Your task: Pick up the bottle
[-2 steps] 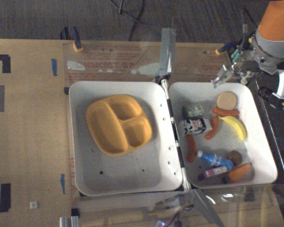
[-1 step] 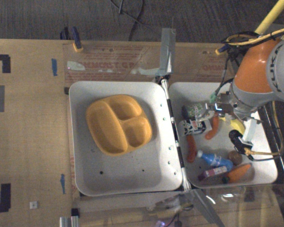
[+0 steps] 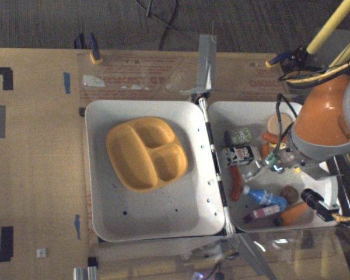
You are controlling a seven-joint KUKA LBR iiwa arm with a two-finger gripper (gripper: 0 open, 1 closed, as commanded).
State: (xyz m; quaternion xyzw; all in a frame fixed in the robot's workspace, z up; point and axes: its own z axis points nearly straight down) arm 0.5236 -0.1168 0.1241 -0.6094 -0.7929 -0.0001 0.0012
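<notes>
Nearest me, along the front wall of the right-hand bin [image 3: 280, 229], lie a purple tube [image 3: 261, 214] and an orange carrot-shaped piece [image 3: 293, 213], pushed up against the rim as loose things end up in a shallow tray. Just behind them the bottle [image 3: 265, 197], blue with a pale cap end, lies flat on its side. It sits below the gripper [image 3: 273, 162], a little to its near side and apart from it, with nothing touching it from above. A brown ball [image 3: 290, 192] rests just beside the bottle on the arm's side, and a red sausage [image 3: 236, 183] lies on the other side.

The gripper hangs over the middle of the bin, under the orange band, seemingly poised for a descent. Whether it is open or closed I cannot tell, as the wrist hides it.

Beyond it stand a black-and-white carton [image 3: 239, 154] and a green can [image 3: 240, 136]. Well off in the left bin [image 3: 99, 203] sits a yellow divided plate [image 3: 146, 153].
</notes>
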